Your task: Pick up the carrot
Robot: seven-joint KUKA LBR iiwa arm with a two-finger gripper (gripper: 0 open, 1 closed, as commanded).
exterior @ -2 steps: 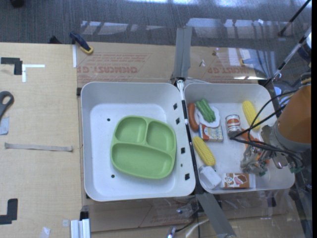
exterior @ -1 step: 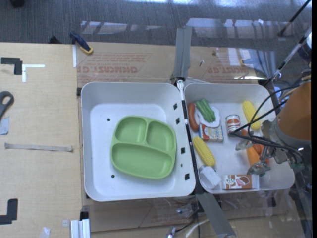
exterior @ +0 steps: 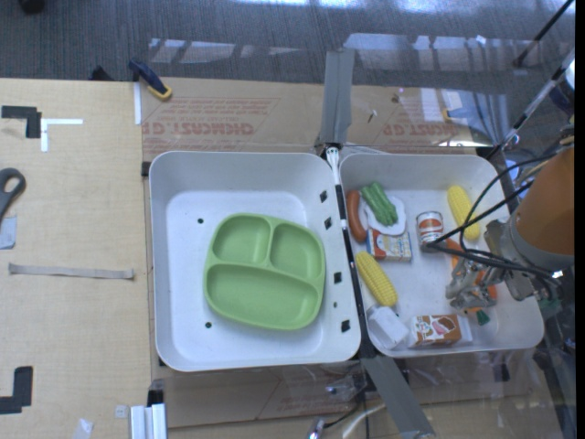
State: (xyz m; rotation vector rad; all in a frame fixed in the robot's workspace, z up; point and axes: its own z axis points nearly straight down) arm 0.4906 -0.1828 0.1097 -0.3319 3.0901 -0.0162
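Observation:
In the right bin [exterior: 512, 337], the orange carrot [exterior: 487, 294] lies near the right wall, mostly covered by my gripper [exterior: 464, 286]. Only orange bits of it show around the metal gripper head. The gripper is down low over the carrot, with black cables running to it from the right. The grey arm with its orange band [exterior: 553, 210] comes in over the bin's right rim. The view does not show whether the carrot is held.
The right bin also holds two corn cobs [exterior: 377, 278] [exterior: 462, 210], a sausage [exterior: 353, 214], a green vegetable [exterior: 379, 203], a small can [exterior: 430, 227], a flat packet [exterior: 391, 244], a brown carton [exterior: 437, 330] and a white block [exterior: 386, 326]. A green divided plate [exterior: 267, 273] sits in the left bin [exterior: 174, 245].

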